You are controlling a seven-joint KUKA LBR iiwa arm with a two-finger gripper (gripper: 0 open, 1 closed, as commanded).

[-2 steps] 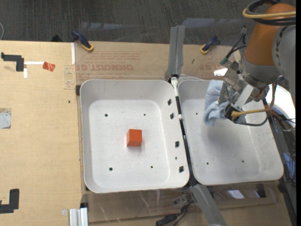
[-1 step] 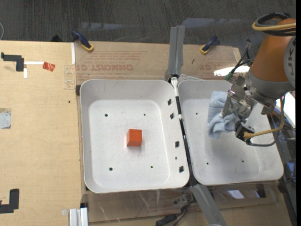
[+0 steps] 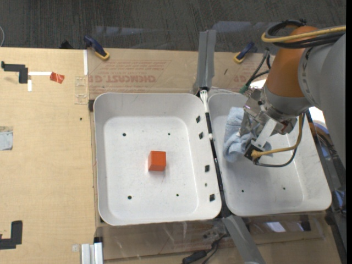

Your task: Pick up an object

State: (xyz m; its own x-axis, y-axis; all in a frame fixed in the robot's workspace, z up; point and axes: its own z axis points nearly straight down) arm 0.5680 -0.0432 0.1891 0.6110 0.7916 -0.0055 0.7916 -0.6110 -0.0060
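– Gripper [image 3: 247, 137] first, please: where is it, and how does it stand?

– I see it low in the right-hand shallow white plastic bin [image 3: 286, 202], in the upper left part of that bin. It sits at the end of the grey arm with the orange band [image 3: 289, 54], which reaches in from the view's right. It is up against a crumpled pale blue-grey cloth [image 3: 233, 130]. From my screen I cannot tell whether the gripper is open or closed, nor whether the cloth is truly caught in it, because the wrist covers that spot.

– Where does the cloth lie?

– It is bunched close to the right bin's left wall, touching the gripper on the side toward the view's left. I cannot tell whether it rests on the bin floor or hangs a little above it.

– What else is there to pick from?

– One small orange-red cube [image 3: 157, 160] sits flat near the middle of the left-hand shallow white plastic bin [image 3: 100, 147], well apart from the gripper. The two bins stand side by side, rims meeting. Behind them lies a brown cardboard sheet [image 3: 143, 73], with a blue-and-yellow clamp [image 3: 96, 47] at its far edge.
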